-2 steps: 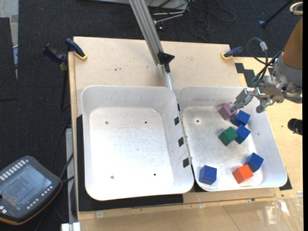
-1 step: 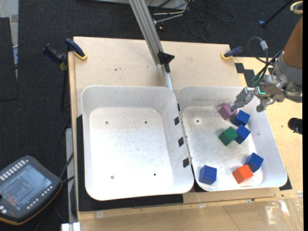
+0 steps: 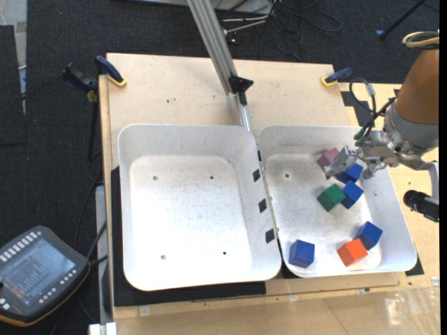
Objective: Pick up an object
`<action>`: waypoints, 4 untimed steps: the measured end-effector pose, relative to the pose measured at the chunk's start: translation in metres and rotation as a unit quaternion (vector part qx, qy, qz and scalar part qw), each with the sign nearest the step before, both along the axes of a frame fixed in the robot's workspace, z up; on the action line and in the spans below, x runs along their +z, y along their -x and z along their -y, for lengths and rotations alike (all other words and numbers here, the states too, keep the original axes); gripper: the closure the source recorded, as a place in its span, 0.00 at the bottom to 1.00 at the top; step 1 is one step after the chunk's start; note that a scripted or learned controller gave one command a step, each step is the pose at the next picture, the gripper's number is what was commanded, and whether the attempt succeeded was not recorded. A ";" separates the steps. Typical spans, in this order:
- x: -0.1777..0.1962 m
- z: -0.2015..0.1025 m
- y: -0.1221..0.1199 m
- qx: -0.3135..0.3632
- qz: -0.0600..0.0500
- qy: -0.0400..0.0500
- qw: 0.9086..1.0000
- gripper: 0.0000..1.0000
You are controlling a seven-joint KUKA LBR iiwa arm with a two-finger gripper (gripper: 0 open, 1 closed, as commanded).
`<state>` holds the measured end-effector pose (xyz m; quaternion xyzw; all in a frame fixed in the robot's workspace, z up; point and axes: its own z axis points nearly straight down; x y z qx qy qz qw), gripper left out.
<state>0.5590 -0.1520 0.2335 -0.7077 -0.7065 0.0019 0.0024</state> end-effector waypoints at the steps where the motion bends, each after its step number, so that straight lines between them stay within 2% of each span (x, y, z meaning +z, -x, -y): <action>1: -0.063 0.001 -0.004 0.000 0.000 0.000 1.000 0.00; 2: -0.107 0.001 -0.005 0.000 0.009 0.003 1.000 0.00; 3: -0.098 0.001 -0.006 0.000 0.010 0.003 1.000 1.00; 4: -0.049 -0.009 -0.009 0.003 0.006 0.001 1.000 1.00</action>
